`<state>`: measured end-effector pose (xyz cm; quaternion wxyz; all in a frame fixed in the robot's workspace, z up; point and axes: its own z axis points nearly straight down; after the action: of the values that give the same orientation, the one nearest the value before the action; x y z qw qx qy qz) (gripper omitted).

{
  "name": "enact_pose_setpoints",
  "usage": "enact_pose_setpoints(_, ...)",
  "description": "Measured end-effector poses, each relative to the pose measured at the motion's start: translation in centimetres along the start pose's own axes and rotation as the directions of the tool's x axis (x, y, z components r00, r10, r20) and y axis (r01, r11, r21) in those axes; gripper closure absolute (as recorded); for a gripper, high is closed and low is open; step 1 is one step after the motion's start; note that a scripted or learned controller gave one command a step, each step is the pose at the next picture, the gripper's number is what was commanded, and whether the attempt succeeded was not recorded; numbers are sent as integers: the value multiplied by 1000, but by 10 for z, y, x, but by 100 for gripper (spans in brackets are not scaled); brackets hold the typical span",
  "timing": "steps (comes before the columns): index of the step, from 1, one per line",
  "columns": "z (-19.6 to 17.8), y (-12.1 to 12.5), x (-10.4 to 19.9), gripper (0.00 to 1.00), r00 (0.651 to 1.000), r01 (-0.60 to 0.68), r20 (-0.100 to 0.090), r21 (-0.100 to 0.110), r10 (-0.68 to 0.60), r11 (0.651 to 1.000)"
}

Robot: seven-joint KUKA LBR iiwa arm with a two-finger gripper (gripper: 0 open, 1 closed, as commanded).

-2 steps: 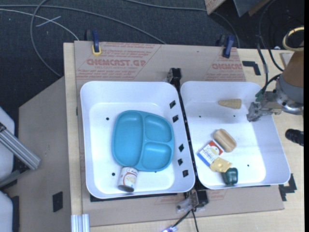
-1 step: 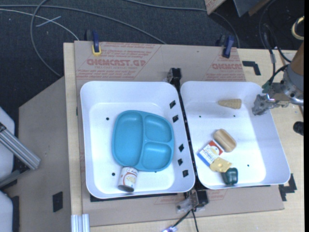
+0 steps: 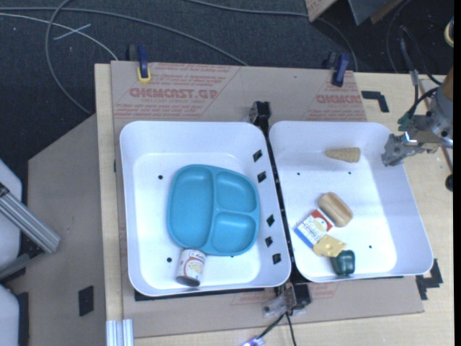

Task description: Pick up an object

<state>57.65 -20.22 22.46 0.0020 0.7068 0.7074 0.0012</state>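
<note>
Five things in the right bin [image 3: 403,193]: a tan cone [image 3: 343,154], a bread roll [image 3: 336,209], a small box [image 3: 313,229], a yellow piece [image 3: 329,246] and a dark green lump [image 3: 345,262].
Cone: lies alone near the far side, well apart from the rest.
Other four: bunched near the front, roll, box and yellow piece touching.
Gripper [image 3: 395,152]: at the right bin's right rim, near the cone, nothing between its fingers; open or closed cannot be told.
Left bin [image 3: 137,193]: a blue plate [image 3: 213,210] with three parts, a small can [image 3: 191,267] on its side just by it.
Bench [image 3: 108,157]: holds both bins side by side.
</note>
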Motion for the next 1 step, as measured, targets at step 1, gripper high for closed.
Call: enact_pose_setpoints(1, -7, -14, 54, 100, 1000, 4, -4, 7, -4, 1000)
